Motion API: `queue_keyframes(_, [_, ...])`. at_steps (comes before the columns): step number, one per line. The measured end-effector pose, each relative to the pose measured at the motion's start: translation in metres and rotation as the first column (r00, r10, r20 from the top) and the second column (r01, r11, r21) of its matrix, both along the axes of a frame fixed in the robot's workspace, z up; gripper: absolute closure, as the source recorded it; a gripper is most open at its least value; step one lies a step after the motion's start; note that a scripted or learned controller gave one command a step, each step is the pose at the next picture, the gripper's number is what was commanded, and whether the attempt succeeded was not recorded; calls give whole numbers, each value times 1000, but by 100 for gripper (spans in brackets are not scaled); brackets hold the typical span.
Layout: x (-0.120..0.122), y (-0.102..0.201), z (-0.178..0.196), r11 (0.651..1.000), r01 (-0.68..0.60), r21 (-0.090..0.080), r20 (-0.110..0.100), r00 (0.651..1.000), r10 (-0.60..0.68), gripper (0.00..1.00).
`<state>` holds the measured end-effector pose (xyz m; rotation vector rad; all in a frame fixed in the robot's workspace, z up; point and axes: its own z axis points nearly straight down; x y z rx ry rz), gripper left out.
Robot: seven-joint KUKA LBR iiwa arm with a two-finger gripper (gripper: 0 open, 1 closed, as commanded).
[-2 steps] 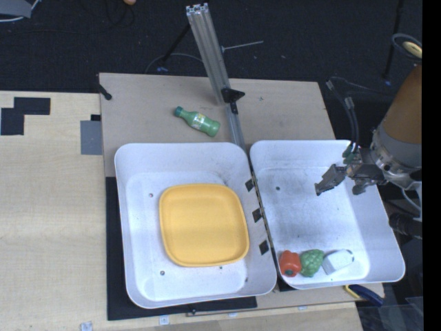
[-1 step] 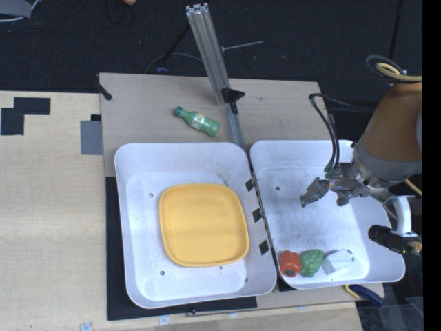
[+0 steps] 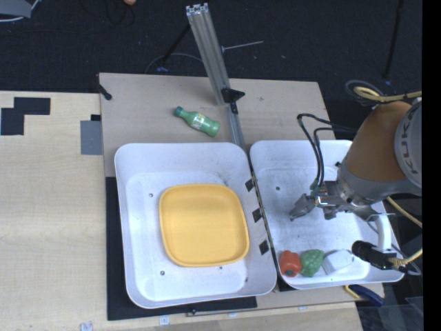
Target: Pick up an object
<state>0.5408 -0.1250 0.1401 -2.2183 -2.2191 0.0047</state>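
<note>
Over the right bin (image 3: 289, 158), the pincer (image 3: 303, 208) hangs above bare white floor near the bin's middle, its dark fingers pointing left and down; whether they stand wide or narrow cannot be told, and nothing shows between them. Open floor lies on every side of it: up toward the bin's far rim, left toward the clipped edge where the two bins meet, and down toward the near rim. Below and slightly right of the pincer, three things crowd the near edge in a row: a red piece (image 3: 290, 263) closest to the bins' shared wall, a green piece (image 3: 311, 261) touching it, and a white block (image 3: 338, 260) just beside that. All three sit well apart from the pincer. Behind it to the right, the arm (image 3: 377, 150) fills the bin's right side. Left of the pincer, past the shared wall, a yellow plate (image 3: 204, 224) lies flat in the left bin (image 3: 134, 185). Up and left, beyond both bins, a green bottle (image 3: 197, 121) lies on its side on the bench (image 3: 275, 102).
</note>
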Motion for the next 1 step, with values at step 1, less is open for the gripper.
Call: queue_keyframes(1, [0, 0, -49, 1000, 0, -1, 6, 1000, 0, 0])
